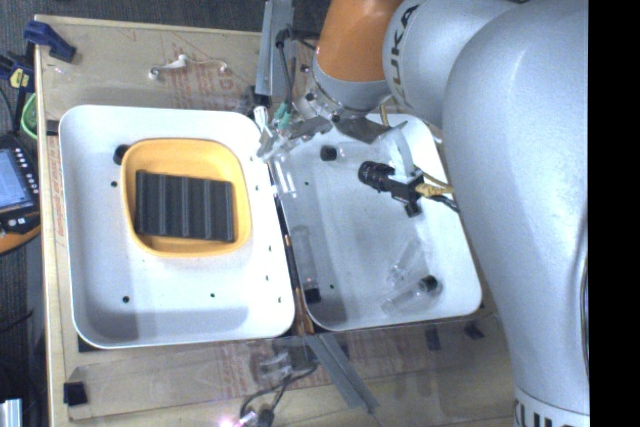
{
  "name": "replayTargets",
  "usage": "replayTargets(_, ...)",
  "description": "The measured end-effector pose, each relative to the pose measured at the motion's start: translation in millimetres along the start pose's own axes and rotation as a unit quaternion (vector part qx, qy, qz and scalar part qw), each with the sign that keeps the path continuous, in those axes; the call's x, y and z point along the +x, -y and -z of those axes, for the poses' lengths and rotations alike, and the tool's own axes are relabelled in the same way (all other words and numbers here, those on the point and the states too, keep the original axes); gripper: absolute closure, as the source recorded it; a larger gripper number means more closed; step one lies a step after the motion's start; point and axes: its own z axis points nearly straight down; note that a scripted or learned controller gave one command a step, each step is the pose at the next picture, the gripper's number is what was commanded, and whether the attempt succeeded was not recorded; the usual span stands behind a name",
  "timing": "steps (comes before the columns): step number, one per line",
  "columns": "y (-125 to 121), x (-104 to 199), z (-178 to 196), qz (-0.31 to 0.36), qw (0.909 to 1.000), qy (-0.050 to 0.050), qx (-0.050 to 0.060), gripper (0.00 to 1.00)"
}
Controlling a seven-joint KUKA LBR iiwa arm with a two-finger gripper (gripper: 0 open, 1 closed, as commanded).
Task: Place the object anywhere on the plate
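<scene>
Gripper (275,140): is hanging over the upper corner of the right bin (455,300), right at the seam where the two bins are meeting.
Grip state: is not showing from this angle; I cannot tell whether it is released or clenched, and nothing is visibly sitting in it.
Arm (500,115): is reaching in behind the gripper from the view's right, with its orange band (360,25) sitting just above the gripper.
Dark ribbed block (190,205): is lying flat on the plate, to the view's left of the gripper and a little lower, well apart from it.
Plate (185,153): is resting in the left bin (170,315), its yellow rim showing all round the block, with its near corner lying beside the gripper but not touching it.
Small black piece (328,153): is sitting on the right bin's floor just beside the gripper, on the arm's side.
Clear plastic item (408,277): is lying in the right bin's far lower corner, well away from the gripper; its shape is too faint to tell.
Blue clamp (45,40): is gripping the bench's corner, far off to the gripper's upper left in the view.
</scene>
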Motion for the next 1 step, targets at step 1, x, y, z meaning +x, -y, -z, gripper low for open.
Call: replayTargets(1,11.7,35.7,-0.3,0.142,0.9898,0.0,0.0,1.0)
